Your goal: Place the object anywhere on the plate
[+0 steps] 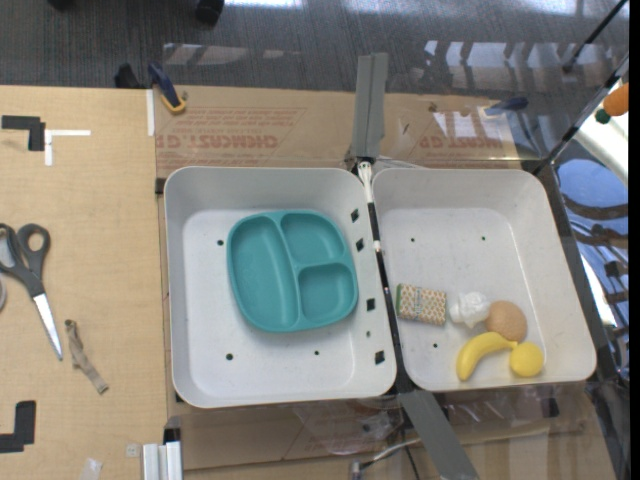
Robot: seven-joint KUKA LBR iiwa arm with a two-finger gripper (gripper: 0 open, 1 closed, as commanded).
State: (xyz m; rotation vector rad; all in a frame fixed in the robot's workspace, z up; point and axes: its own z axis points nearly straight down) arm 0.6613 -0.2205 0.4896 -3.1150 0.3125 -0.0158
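A teal plate [292,269] with three compartments lies in the left white bin [200,298]. The right white bin [470,218] holds several small things near its front: a small patterned packet [421,304], a white crumpled object [468,308], a tan egg-shaped object [507,320], a yellow banana [481,354] and a yellow lemon-like piece [527,360]. They lie close together, the white object touching the tan one.
Scissors [32,273] lie on the wooden bench at the far left, with a small strip [86,358] near them. Cardboard [260,133] sits behind the bins. A grey divider bar [369,108] runs between the bins at the back.
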